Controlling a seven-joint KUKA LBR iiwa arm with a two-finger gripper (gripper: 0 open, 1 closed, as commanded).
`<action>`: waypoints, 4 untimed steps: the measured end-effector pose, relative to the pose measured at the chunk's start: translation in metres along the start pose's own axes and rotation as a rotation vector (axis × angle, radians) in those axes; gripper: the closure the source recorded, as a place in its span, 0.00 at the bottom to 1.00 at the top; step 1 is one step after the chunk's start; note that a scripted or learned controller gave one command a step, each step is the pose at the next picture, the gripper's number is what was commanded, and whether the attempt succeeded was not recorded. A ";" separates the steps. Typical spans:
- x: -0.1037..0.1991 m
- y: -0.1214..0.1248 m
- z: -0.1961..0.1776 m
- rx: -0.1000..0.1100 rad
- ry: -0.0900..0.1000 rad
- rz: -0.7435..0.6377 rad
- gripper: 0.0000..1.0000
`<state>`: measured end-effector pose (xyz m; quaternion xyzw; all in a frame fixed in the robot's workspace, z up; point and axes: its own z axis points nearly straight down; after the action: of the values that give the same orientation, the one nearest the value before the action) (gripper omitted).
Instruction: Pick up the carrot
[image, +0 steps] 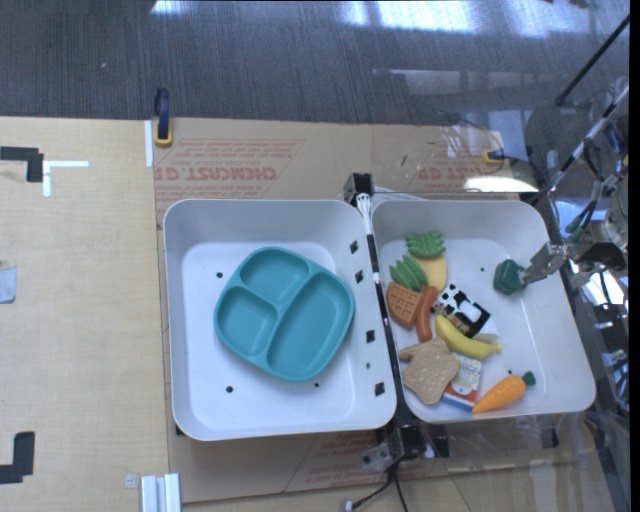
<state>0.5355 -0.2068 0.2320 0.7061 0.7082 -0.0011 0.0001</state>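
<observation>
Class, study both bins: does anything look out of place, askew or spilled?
Nothing is spilled or damaged. The teal plate sits askew in the left bin. The toy food is heaped loosely in the right bin; the carrot lies tilted near its front edge.

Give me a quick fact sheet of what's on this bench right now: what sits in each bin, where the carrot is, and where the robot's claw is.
left bin: a teal divided plate
right bin: a pile of toy food
carrot: orange, lying near the front right corner of the right bin, beside a slice of bread
other food: banana, waffle, pineapple
gripper: at the right bin's right side, next to a dark green piece, apart from the carrot
carrot picked up: not yet
</observation>
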 end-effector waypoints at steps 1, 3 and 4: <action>-0.010 -0.057 0.079 0.000 0.001 -0.067 0.00; 0.059 -0.053 0.136 -0.013 -0.003 -0.289 0.00; 0.083 -0.054 0.117 -0.013 -0.016 -0.385 0.00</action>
<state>0.4809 -0.1246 0.1149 0.5573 0.8302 -0.0021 0.0103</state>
